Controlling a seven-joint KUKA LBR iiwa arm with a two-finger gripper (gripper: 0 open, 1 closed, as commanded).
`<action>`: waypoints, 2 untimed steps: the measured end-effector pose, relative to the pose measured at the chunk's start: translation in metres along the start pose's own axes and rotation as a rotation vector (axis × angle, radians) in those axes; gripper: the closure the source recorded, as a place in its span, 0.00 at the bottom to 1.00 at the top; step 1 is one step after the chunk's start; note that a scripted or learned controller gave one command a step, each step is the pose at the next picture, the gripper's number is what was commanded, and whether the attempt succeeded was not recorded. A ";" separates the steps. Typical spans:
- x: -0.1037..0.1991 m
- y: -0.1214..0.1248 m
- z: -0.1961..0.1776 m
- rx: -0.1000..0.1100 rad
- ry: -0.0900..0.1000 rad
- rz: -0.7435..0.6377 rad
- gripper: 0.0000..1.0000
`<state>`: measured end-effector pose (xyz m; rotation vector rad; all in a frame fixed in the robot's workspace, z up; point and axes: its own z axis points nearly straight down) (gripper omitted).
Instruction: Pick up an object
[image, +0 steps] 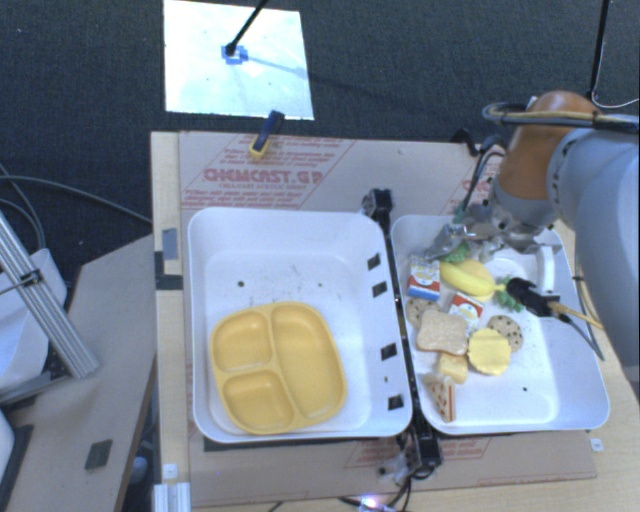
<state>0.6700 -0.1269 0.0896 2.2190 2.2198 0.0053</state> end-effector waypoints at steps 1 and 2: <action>0.023 0.000 -0.006 0.002 0.000 -0.007 0.00; 0.022 0.001 -0.018 -0.002 -0.001 -0.007 1.00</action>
